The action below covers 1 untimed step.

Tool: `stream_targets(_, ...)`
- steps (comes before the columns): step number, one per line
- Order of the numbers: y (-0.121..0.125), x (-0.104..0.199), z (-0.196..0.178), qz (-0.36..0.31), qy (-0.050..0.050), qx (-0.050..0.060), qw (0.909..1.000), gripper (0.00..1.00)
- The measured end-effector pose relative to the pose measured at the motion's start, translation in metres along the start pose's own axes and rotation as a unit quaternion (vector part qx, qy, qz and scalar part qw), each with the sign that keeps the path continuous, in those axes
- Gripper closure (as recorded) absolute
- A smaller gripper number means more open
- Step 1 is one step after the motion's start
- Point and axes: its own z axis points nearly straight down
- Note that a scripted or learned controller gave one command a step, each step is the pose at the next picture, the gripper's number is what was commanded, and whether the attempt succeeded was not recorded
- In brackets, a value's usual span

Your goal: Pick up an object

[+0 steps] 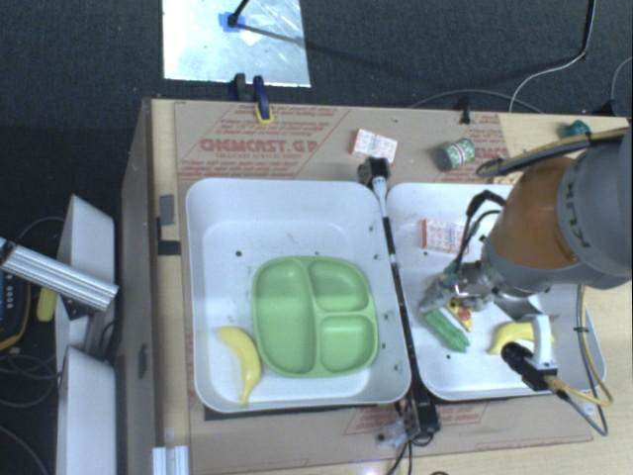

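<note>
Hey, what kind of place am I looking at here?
Most likely a robotics lab bench, not a kitchen: a grey and orange arm reaches over two white bins holding toy food, such as a banana beside a green divided plate, with loose cables around.

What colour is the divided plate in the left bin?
Light green; the divided plate shows plainly in the camera view.

The left bin (213,216) has open floor along its back and left side — the green divided plate (316,315) and a yellow banana (241,361) crowd its front. In the right bin (415,206), the arm (554,226) overhangs the middle, with a green object (445,329) and yellow piece (511,336) beneath.
</note>
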Motion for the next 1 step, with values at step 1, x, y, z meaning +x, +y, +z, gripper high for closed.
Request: stream_targets(1, 0.0917, -0.0138, -0.0550, -0.001, -0.001, -0.002, 1.0000, 0.00)
